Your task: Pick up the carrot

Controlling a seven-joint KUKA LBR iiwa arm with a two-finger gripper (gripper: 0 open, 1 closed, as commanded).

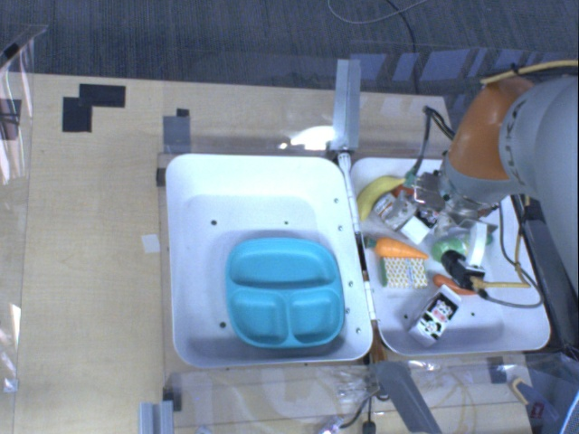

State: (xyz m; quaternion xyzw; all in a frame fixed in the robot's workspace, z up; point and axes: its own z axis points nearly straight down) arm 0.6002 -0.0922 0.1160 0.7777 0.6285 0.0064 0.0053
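The big grey robot arm with the orange band (479, 134) is hanging over the far half of the right white bin (507, 333). Its gripper (432, 211) is pointing down into the pile of things there, just past the carrot and a little to its right. I cannot tell if the gripper is squeezing something or is loose, because its tip is getting lost in the clutter.

The small orange carrot (401, 249) is lying on its side near the left wall of the right bin, about halfway between the far edge and the near edge. Its thin end is pointing right. Nothing is covering it.

Many things are crowding around it. A yellow banana (378, 193) is lying in the far left corner of this bin. A crinkly see-through wrapper (393, 212) is sitting between the banana and the carrot, close to the gripper. A flat white piece (416, 230) is lying just beside the carrot's far side. A square yellow-green spotted sponge (404, 273) is pressing right against the carrot's near side. A green thing (450, 244), too blurry to name, is sitting just past the carrot's thin end. A small orange-red thing (445, 283) is lying next to the sponge. A little black and white box (437, 316) is lying tilted near the near edge.

In the left white bin (194, 242), a light blue plastic plate with three sections (285, 290) is lying toward the near right corner, well apart from the gripper
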